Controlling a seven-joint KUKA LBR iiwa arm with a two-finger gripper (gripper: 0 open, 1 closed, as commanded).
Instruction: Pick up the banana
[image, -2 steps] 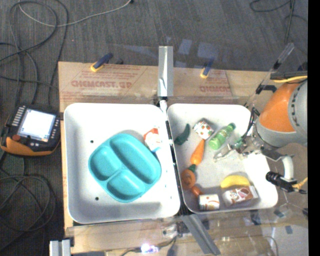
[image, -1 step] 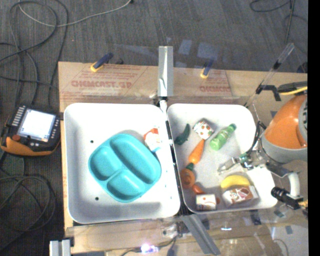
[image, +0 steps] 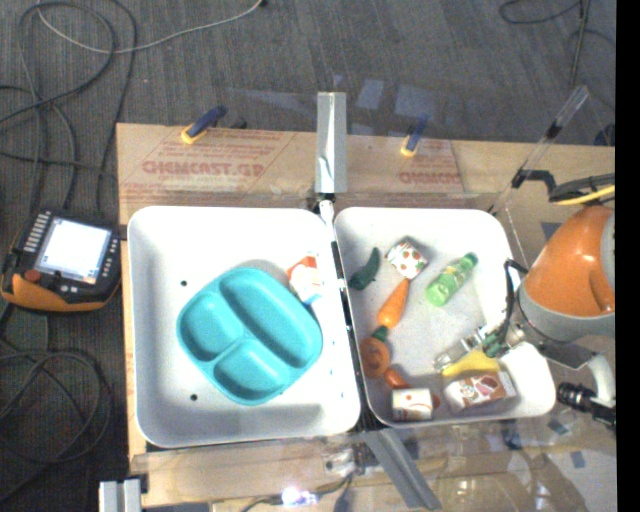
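Right bin (image: 500, 235), banana (image: 468, 365) touching tool (image: 478, 343)

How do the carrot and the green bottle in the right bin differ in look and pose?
The carrot is orange with a green end; the green bottle is lime green and looks translucent. The carrot tapers to its lower green end, while the bottle is rounded with a narrow neck. The carrot lies nearer the bin's left wall, the bottle farther right. Both lie flat on the right bin, slanting the same way.
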